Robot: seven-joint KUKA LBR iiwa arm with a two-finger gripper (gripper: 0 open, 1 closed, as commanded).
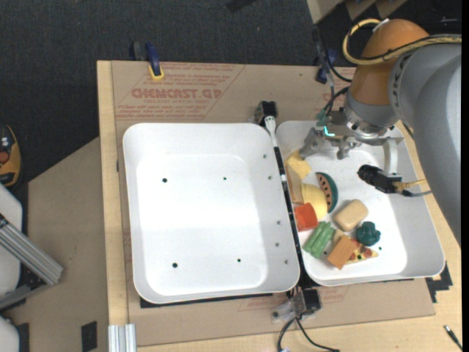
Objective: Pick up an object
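The gripper is hanging low over the far end of the right-hand shallow white bin, toward the worktop's far right corner. Its two grey fingers look spread apart, with bare bin floor showing between them and nothing in their hold.

The things to pick are crowding along that bin's left wall, running toward the worktop's near edge:
- a pale yellow wedge, nearest the gripper
- a green-rimmed red watermelon slice touching a yellow dome-shaped piece
- a red-orange block
- a green ridged piece
- a tan bread-roll shape
- a dark green broccoli floret
- an orange pizza-like slice

The main risk lies in that crowding. Coming straight down where it is now, the gripper is likely closing on bare floor just beside the wedge. Aiming into the cluster, one finger may be landing on a neighbouring piece, pushing things sideways or pinching two at once. The wedge is also lying close against the bin wall, so a finger is risking striking the rim shared with the left-hand white bin. The rounded dome and roll look prone to slipping out of a shallow pinch.
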